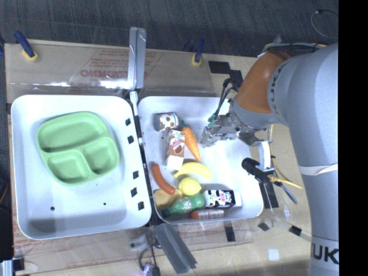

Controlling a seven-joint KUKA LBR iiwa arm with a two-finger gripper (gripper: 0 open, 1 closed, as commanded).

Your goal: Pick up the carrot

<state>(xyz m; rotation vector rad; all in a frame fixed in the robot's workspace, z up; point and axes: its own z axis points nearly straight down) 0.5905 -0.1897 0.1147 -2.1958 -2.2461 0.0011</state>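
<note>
The carrot [191,144] lies slantwise in the right bin [244,209], its thick end toward the bin's far side and its tip pointing toward the banana [194,170]. It rests against the right edge of a small brown-and-white carton [176,146]. The arm [305,96] reaches in from the right, its orange band [259,88] above the bin's far right corner, and the gripper [208,135] hangs low over the bin floor just to the right of the carrot, close to it but apart from it. Nothing shows between its fingers; whether they stand wide or narrow cannot be told from this angle.

Left of the gripper the toys crowd together: a small printed can [167,121], a red sausage [161,179], a lemon [190,186], a green bottle [187,204] and a black-and-white carton [219,198]. Bare white floor lies beneath the gripper and to its right, up to the bin's right wall. The left bin [23,211] holds a green divided plate [77,145], well apart from the gripper.
</note>
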